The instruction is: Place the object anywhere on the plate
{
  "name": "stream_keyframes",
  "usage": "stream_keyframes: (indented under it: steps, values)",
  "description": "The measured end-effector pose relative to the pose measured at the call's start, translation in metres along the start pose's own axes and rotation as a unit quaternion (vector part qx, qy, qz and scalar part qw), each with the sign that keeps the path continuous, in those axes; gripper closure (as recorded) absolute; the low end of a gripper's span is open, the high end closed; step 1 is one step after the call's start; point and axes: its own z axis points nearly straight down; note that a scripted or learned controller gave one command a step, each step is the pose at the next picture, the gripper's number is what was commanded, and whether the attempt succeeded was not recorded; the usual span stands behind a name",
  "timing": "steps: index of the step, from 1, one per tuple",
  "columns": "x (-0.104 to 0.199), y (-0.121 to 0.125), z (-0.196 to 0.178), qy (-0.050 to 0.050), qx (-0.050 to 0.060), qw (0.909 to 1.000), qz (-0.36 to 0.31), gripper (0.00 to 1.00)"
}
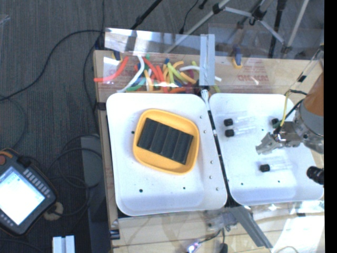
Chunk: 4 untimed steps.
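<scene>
arm (318, 107): cut off at right edge | pendant (21, 194): cropped left | vials (239, 123): contents too small

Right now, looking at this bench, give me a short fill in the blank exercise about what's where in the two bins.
1. The yellow plate sits in the ____ bin as the camera sees it.
2. The clear vials with black caps lie in the bin on the camera's ____.
3. The dark ridged insert rests on the ____.
4. The gripper hangs over the ____ bin in the camera view.

Missing words: left; right; plate; right
</scene>
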Motion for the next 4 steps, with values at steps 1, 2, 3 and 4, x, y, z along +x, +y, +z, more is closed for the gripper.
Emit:
stream_keyframes:
  steps: [1,2,3,4]
  values:
    - [0.067,0.020,-0.033,-0.001,0.000,0.9950,-0.100,1.00]
    - [0.109,0.087,-0.044,-0.001,0.000,0.9762,-0.217,1.00]
    - [0.178,0.075,0.030,0.000,0.001,0.9743,-0.225,1.00]
    - [0.217,0.092,0.021,-0.001,0.000,0.9445,-0.329,1.00]
